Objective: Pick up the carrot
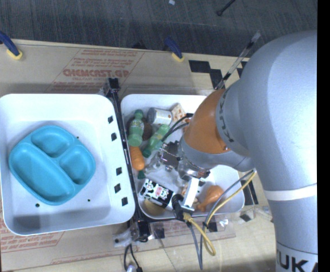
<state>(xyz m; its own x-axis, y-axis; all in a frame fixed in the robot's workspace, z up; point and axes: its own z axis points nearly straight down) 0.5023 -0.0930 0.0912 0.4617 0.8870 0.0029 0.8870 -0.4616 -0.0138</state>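
Two white bins side by side on bench. Largest: grey arm (278, 129) with orange band, entering from 3 o'clock, covering much of right bin (132, 103). Next: left bin (6, 152), holding blue divided tray (50, 163) at centre. Next: gripper (179, 166) low over right bin's clutter; finger spread not discernible, nothing visibly pinched. Smaller items in right bin: green bottle (135, 128) at 11 o'clock, silver can (160, 116) at 12 o'clock, black-and-white patterned object (155, 192) at 7 o'clock, orange-brown rounded item (211, 195) at 5 o'clock. Smallest: carrot (137, 158), orange, lying against bin's left wall at 9 o'clock, just beside green bottle, apart from gripper.

Risks, judged: closing on bottle or patterned object instead of carrot, owing to crowding; fingers striking bin wall, carrot hugging it; mistaking orange-brown item for target; cables snagging clutter.
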